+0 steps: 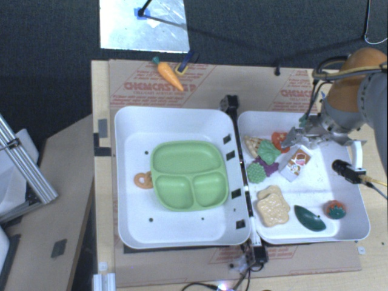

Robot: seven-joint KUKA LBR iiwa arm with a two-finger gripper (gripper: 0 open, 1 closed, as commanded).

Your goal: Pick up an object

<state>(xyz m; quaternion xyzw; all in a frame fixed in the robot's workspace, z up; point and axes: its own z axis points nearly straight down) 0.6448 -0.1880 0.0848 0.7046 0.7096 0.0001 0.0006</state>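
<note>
The right bin holds several toy foods: a pizza slice, a red tomato, a green and purple bunch, a green broccoli-like piece, a small white carton, tan toast pieces, a dark green piece and a small red-orange piece. My gripper hangs low over the bin's back part, right beside the tomato and just above the carton. Nothing is visibly held in it.
The left bin carries a green divided plate and a small pretzel. Behind the bins a toy carrot lies on the cardboard, and a shiny metal sheet sits further back. A black part overhangs the right bin's right side.
</note>
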